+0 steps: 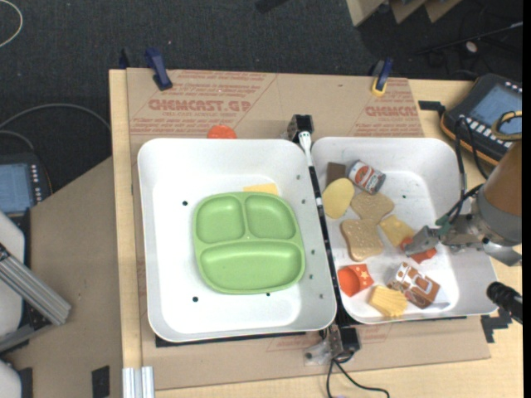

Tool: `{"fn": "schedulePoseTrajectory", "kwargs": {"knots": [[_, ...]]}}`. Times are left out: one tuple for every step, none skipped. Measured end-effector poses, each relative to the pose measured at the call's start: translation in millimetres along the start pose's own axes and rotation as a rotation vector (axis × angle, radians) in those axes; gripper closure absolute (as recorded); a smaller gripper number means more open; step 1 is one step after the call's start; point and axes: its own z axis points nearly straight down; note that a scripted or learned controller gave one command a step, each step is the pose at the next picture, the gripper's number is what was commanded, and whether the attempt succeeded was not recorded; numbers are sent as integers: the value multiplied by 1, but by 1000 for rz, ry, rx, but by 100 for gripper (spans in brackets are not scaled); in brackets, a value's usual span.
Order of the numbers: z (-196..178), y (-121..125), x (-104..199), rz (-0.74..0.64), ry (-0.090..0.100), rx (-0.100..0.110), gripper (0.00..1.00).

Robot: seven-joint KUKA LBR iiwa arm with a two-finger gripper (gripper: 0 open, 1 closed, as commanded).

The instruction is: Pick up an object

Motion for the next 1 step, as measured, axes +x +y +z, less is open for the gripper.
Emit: {"fn": "schedulePoseTrajectory", "kwargs": {"knots": [[43, 40, 24, -9, 17, 19, 0]]}}
